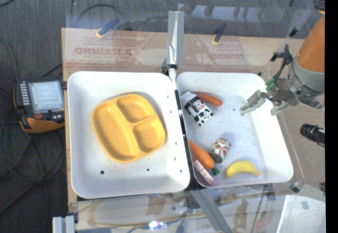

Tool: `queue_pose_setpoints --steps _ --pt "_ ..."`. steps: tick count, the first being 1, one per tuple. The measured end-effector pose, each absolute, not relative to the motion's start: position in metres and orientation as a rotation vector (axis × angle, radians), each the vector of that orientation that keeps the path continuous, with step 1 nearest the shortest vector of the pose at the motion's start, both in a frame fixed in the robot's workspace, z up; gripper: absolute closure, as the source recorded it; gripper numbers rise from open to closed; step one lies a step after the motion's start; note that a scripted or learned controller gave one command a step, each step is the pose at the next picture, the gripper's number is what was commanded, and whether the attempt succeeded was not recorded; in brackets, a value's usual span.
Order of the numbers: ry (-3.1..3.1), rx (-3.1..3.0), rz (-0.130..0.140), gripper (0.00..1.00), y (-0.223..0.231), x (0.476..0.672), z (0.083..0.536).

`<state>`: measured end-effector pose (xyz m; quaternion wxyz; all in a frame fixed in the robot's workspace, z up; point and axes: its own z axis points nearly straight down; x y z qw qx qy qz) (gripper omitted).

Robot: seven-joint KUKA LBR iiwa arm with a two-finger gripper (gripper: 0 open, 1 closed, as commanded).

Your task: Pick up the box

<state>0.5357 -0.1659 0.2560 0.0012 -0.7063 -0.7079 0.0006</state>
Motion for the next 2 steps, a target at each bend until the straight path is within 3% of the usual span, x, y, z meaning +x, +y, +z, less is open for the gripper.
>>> queue_pose_setpoints --steps 1,2 --pt "-2.237 -2.2 0.002 0.0 -0.101 0.508 0.104" --pt "-2.203 -2.237 0.004 0.0 0.002 0.542 0.183"
